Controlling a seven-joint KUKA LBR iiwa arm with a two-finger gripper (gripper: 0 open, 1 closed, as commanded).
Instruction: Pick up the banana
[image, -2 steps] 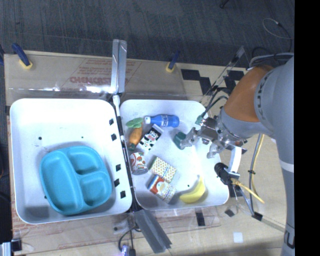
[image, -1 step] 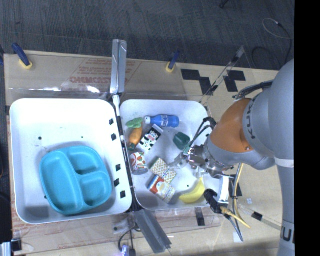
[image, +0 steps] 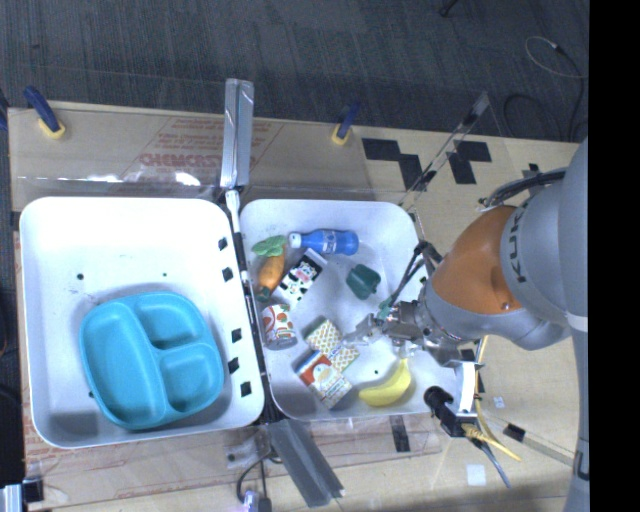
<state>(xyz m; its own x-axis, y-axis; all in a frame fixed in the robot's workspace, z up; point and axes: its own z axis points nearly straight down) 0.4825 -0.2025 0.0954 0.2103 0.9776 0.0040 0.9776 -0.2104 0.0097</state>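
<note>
The yellow banana (image: 389, 387) lies in the right bin (image: 395, 217), close to its front right corner, curved and resting on the bin floor. My gripper (image: 384, 326) hangs over the right side of that bin, just behind the banana and a little above it. Nothing of the banana appears lifted; it sits apart from the gripper. The grey arm with its orange band (image: 478, 272) reaches in from the right over the bin's edge.
The right bin also holds a blue bottle (image: 325, 242), a carrot (image: 270, 272), a black-and-white box (image: 299, 279), a teal cup (image: 363, 280), a small can (image: 278, 325), a checkered packet (image: 331, 340) and a red carton (image: 322, 372). A blue divided tray (image: 155, 355) fills the left bin (image: 60, 230).
</note>
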